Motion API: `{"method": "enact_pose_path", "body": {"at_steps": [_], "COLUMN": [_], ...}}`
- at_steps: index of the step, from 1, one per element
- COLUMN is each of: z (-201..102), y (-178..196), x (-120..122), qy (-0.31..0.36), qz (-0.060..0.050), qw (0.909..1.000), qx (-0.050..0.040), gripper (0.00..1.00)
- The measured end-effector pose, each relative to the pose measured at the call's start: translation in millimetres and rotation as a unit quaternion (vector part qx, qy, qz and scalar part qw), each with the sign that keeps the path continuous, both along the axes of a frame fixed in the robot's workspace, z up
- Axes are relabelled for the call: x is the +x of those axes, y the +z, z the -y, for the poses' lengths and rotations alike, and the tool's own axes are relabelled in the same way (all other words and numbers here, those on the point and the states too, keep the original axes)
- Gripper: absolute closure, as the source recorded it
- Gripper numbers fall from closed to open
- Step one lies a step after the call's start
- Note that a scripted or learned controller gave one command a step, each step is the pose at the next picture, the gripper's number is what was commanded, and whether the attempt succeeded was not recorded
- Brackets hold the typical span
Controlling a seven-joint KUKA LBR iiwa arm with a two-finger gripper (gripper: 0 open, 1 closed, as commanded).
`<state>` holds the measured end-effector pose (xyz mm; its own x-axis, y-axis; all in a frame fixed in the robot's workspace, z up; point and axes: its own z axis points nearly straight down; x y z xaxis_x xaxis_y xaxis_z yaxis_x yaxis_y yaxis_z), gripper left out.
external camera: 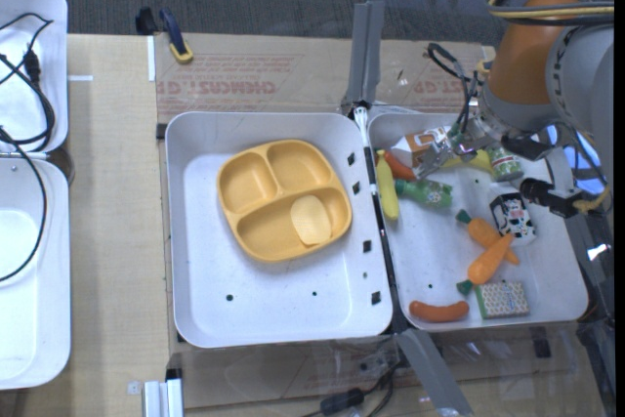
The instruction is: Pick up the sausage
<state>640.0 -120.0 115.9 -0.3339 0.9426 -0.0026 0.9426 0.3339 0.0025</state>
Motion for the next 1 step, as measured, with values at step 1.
{"method": "enact_pose_path", "body": {"at_steps": [1], "z": [-14.6], "y": [-16.8], "x": [20.2], "qy": [0.161], "qz": [0.001], "qw": [0.9869], "qx": [-0.0031], "gripper": [0.0]}}
